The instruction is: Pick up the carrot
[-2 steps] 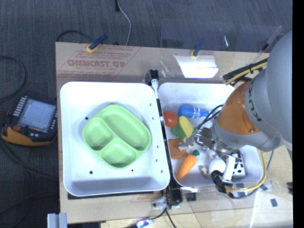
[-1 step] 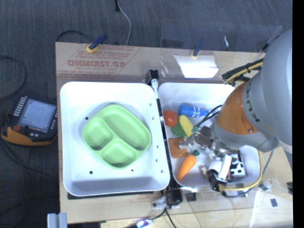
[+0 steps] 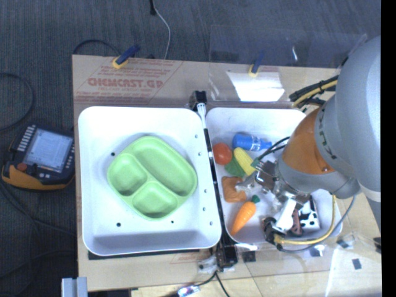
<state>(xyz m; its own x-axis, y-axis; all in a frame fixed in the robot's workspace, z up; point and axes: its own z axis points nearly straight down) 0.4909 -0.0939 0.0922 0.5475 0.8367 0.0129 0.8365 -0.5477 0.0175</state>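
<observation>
Checking camera view: the carrot (image 3: 243, 216) lies on the floor of the right bin (image 3: 224, 127), close to the bin's near-left corner and clear of my pincer. Its long axis runs diagonally, with the pointed tip toward that near-left corner and the green top (image 3: 254, 199) toward the bin's middle.

My pincer (image 3: 271, 187) hangs over the bin's middle, just beside the green top. So from me the carrot lies toward the near-left corner, roughly along its own axis.

Can't tell if the pincer is open or closed, and I see nothing held in it.

An orange-brown piece (image 3: 231, 190) sits just beside the carrot's top end. A yellow piece (image 3: 242, 161) and a blue piece (image 3: 250, 143) sit further toward the far edge.

My read: short shift toward the near-left corner, then close across the carrot's short axis, not along it.
</observation>
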